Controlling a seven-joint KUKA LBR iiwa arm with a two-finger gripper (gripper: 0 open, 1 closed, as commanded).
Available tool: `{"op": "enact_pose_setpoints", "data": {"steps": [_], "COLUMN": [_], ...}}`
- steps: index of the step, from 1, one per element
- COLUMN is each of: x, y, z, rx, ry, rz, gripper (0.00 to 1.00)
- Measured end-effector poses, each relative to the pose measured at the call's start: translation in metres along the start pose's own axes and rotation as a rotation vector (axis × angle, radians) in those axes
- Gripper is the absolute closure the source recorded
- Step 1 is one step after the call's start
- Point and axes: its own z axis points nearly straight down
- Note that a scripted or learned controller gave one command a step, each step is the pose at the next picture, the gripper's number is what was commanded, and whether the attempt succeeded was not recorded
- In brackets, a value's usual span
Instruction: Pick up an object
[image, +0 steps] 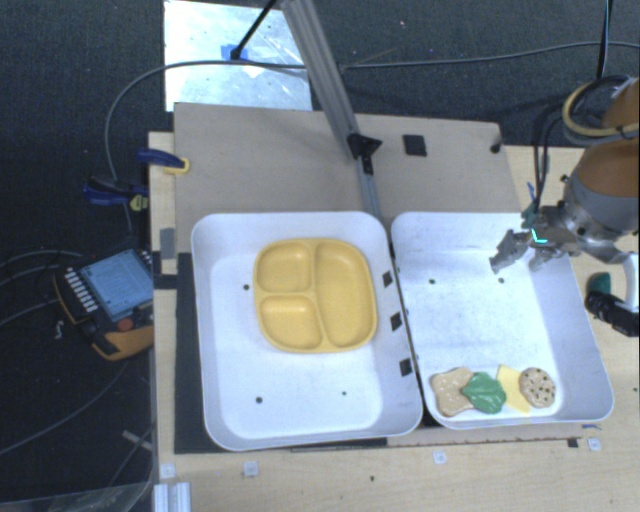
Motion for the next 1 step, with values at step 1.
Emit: {"op": "enact_pose_setpoints", "data": {"steps": [1], "x": [0.0001], "y": [0.0007], "z": [-0.0011], "rx": [-0.002], "ry": [0.000], "rz": [0.000], "gripper": [0.00]}}
